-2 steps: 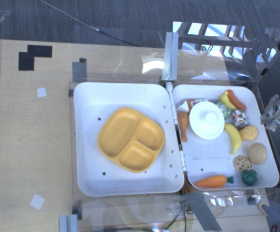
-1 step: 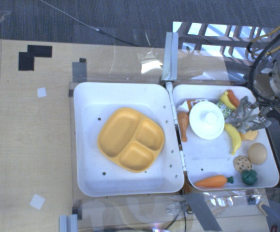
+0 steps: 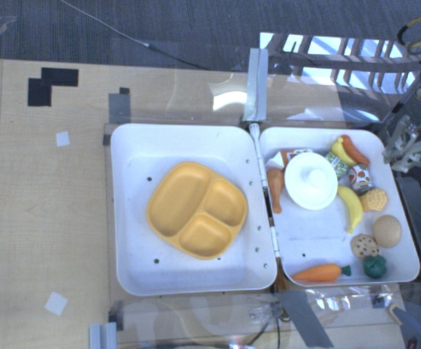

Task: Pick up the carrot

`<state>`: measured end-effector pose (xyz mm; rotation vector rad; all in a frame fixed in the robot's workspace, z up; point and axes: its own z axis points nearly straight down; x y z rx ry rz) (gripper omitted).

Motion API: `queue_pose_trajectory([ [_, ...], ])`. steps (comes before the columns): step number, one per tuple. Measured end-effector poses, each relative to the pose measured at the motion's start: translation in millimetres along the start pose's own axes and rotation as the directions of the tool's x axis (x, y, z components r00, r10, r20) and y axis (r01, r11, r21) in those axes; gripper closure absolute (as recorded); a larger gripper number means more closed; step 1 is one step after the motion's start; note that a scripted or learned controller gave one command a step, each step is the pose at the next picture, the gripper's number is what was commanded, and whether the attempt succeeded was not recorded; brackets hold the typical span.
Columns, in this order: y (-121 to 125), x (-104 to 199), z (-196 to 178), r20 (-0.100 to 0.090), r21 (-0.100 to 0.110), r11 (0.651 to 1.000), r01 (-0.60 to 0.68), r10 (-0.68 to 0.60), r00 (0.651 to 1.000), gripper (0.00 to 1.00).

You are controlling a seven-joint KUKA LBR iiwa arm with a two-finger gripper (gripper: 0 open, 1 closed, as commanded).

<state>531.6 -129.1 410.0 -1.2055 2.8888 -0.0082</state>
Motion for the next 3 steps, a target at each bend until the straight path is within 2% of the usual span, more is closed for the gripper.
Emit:
queue_pose_trajectory([
  [1, -33.3, 76.9, 77.3, -0.007, -0.008, 0.999, -0.042, 0.042, 0.999, 1.00],
  [2, -55.1, 51.5, 53.9, -0.001, -0.002, 0.951, 0.310, -0.310, 0.951, 1.00],
  [3, -26.3, 82.0, 37.5, 0.000, -0.004, 0.815, 0.579, -0.579, 0.815, 1.00],
])
